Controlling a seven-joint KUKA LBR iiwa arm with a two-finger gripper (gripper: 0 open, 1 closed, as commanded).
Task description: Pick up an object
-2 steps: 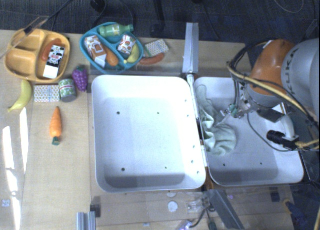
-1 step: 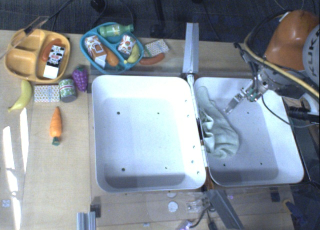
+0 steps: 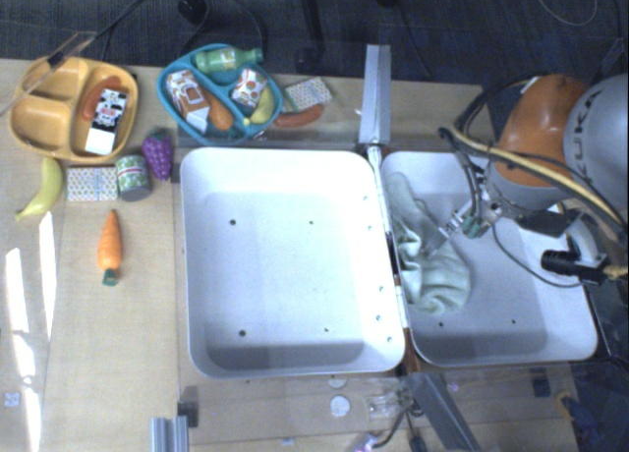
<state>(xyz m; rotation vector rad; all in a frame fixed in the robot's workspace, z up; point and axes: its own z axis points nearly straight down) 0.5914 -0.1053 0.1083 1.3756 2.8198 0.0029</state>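
You're seeing the arm point(image 3: 550, 145) running off the right edge, its gripper point(image 3: 462, 227) too blurred to read, and the cloth point(image 3: 432, 268) hiding the bin's point(image 3: 511, 327) left wall.

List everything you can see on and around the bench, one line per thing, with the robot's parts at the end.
left bin: 1, white, middle of the bench
right bin: 1, white, beside the left bin
cloth: 1, pale greenish white, crumpled in the right bin by its left wall
yellow tray: 1, far left, holding toy food
blue tray: 1, behind the left bin, holding toy food
banana: 1, yellow, left edge of the bench
carrot: 1, orange, left of the left bin
grapes: 1 bunch, purple, beside a small can
arm: 1, grey with orange band, over the right bin
gripper: 1, just right of the cloth
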